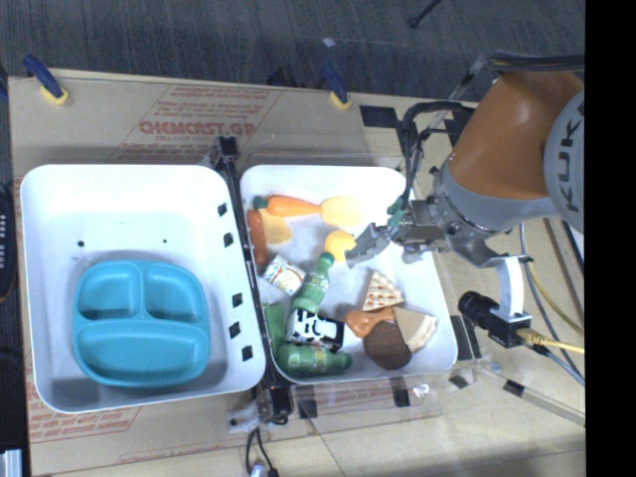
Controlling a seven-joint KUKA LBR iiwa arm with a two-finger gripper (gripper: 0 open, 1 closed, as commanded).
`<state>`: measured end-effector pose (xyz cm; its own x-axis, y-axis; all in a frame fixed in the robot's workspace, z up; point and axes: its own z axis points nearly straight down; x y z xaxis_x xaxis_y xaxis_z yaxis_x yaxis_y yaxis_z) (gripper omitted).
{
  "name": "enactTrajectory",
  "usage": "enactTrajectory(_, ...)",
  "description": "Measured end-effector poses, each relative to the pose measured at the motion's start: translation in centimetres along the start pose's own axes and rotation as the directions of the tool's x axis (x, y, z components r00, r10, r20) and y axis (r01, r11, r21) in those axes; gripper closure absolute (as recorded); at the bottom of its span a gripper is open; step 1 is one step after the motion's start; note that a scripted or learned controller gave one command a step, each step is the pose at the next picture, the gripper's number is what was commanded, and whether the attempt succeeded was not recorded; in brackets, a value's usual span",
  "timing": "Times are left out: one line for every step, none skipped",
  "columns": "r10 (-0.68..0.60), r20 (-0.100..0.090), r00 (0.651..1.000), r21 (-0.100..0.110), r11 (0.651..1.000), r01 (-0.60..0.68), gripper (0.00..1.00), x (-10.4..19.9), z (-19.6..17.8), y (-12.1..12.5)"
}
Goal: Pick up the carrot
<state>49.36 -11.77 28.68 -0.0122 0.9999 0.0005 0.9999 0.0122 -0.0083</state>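
Tool (366, 246): in the right bin, centre-right of the frame, reaching in from the right on the grey arm (497, 182) with the orange band. Its grey tip hangs over the bin's middle, just right of a yellow fruit (339, 243). Whether its fingers are parted or closed cannot be told from this slant; nothing is seen between them.
Carrot (290, 206): orange, lying on its side near the top edge of the right bin, upper centre of the frame, green end to the left. Apart from the tool, up and to its left.
Right bin (422, 296): white, shallow, crowded with toy food. A second yellow fruit (340, 210) touches the carrot's right end; a green bottle (313, 284) stands tilted in the middle; a waffle wedge (381, 292) lies right of it; a brown round item (388, 344) sits at the lower right; a green vegetable (313, 360) lies along the bottom edge.
Left bin (60, 207): white, holds a blue divided plate (142, 320) in its lower half.
Desk (129, 117): tan, printed board under both bins; blue clamps at its top edge.
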Motion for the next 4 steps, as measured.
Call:
enactTrajectory(0.042, 0.0, 0.999, 0.015, 0.999, -0.042, 0.0, -1.4, 12.4, 7.6)
enactTrajectory(0.271, 0.003, 0.963, 0.003, 0.963, -0.271, 0.0, -5.2, 19.6, 13.5)
enactTrajectory(0.262, 0.002, 0.965, 0.004, 0.965, -0.262, 1.0, -5.0, 18.5, 13.7)
enactTrajectory(0.059, -0.002, 0.998, 0.003, 0.998, -0.059, 1.0, 1.5, 19.6, 8.2)
